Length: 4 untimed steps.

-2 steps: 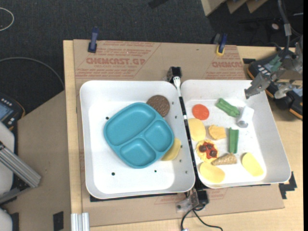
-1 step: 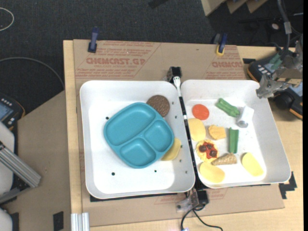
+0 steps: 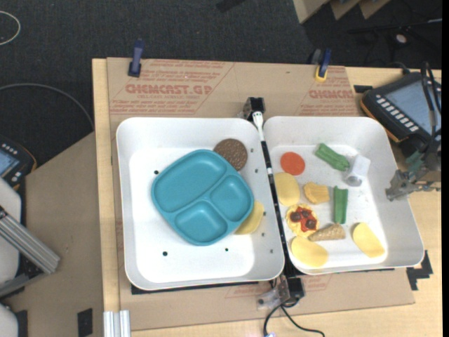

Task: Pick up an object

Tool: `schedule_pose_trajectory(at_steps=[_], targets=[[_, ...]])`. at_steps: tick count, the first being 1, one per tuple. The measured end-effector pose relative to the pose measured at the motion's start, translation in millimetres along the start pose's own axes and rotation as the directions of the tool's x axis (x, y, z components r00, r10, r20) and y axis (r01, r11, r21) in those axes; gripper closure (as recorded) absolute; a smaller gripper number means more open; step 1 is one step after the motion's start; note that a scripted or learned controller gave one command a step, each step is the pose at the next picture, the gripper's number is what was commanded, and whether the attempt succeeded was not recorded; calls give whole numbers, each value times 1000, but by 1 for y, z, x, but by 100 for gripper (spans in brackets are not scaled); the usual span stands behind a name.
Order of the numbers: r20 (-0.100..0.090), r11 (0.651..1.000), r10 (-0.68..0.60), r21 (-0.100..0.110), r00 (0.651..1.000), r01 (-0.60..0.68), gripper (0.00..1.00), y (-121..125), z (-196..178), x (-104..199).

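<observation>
At the right bin's [image 3: 393, 146] outer rim I park the gripper [image 3: 405, 181], jaw state unreadable, clear of the toy food: green bean [image 3: 340, 204], red disc [image 3: 293, 163], yellow pieces crowd mid-bin, awaiting a pick.

brown cookie [image 3: 233, 153] and yellow piece [image 3: 252, 220] half under blue tray [image 3: 202, 196]

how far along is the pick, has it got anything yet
Nothing looks picked yet. The gripper sits at the right bin's right rim, with nothing visible in it. The food pieces lie in that bin, such as the orange disc and the green stick. The blue tray rests in the left bin. Reaching in, grasping and lifting are all left.
</observation>
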<state>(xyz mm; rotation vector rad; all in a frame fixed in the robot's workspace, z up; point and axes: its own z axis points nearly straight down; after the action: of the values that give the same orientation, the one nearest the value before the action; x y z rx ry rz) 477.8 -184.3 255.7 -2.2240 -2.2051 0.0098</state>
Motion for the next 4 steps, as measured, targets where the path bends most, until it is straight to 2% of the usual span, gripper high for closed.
schedule_pose_trajectory(at_steps=[1,2,3,4], targets=[[2,1000,-4,-7,1000,4,100,1,30,-42],[3,1000,-15,-17,1000,15,100,3,-10,25],[2,1000,-4,-7,1000,4,100,1,33,-26],[1,1000,-18,-16,1000,18,100,3,-4,67]])
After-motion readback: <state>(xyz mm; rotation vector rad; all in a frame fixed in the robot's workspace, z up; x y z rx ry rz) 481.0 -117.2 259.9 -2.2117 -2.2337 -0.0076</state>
